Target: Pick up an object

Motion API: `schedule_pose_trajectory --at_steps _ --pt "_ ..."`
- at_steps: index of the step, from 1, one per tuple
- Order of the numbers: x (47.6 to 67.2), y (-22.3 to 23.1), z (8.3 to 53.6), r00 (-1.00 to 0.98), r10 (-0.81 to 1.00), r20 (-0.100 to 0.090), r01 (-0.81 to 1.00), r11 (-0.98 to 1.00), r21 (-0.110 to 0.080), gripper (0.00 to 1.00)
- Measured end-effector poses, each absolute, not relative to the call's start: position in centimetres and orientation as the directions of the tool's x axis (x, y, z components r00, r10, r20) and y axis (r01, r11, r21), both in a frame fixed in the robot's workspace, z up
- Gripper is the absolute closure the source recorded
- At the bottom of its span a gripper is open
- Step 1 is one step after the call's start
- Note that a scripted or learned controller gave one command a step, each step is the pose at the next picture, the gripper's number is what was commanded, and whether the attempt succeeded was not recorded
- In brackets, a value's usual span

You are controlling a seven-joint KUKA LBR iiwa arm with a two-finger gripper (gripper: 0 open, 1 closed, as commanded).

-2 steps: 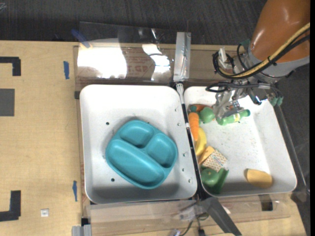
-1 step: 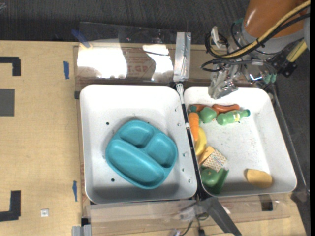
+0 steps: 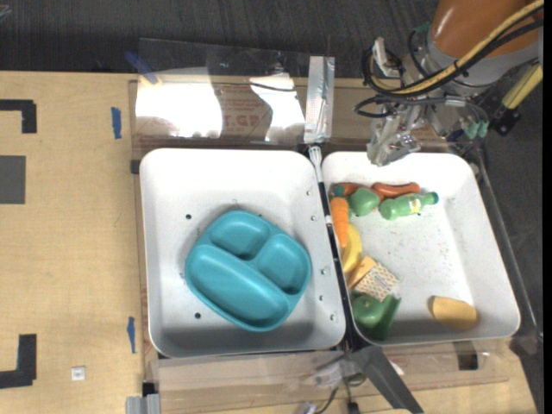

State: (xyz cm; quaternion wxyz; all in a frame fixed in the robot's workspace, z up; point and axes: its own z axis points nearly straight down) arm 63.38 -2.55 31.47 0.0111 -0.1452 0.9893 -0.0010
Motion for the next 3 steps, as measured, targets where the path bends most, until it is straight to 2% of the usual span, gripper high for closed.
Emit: schedule_pose_trajectory --at_steps 1,2,3 --pt "66.8 -10.2 39.5 -0.992 -0.129 -0.014 -0.129 0.992 -0.004 1.00" --pt "66.8 -5.5 38.3 -0.992 -0.125 -0.006 -0.125 0.992 0.000 1.00" --pt "66.2 -5.5 30.5 -0.988 -0.156 -0.001 -0.156 0.988 0.001 1.00"
